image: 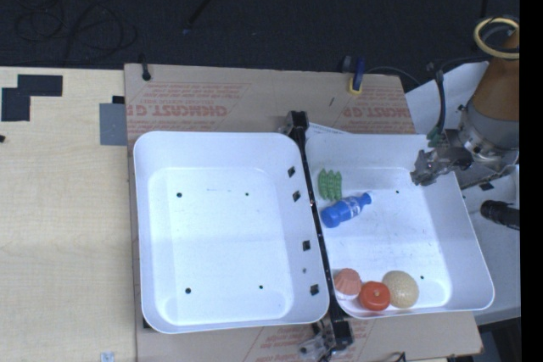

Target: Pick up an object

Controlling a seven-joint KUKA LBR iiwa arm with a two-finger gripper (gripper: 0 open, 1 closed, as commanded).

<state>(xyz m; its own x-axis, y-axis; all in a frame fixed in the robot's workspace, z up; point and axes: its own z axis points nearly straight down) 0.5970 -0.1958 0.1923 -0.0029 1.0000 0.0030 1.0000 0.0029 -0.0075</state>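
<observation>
Gripper (427, 168) over the upper right rim of the right bin (475, 254), reaching in from the right on the grey arm (490, 119) with its orange band. Could not tell whether open or closed; too small and blurred, nothing seen between the tips. To the gripper's left and a little lower, near the bin's left wall: a blue bottle (344, 209) lying on its side, cap end toward the gripper, well apart from it. Just above the bottle's far end, a small green ridged piece (330, 182), close beside the bottle, contact not clear. Far below the gripper, along the bin's near wall, three round things in a row: a pink one (346, 281), a red one (374, 295) and a pale yellowish ball (401, 287), each touching or nearly touching its neighbour. Farther left of the gripper, past the black clips (299, 174) at the shared edge, the left bin (153, 174), set side by side with the right one on a sheet of cardboard (229, 102).
</observation>
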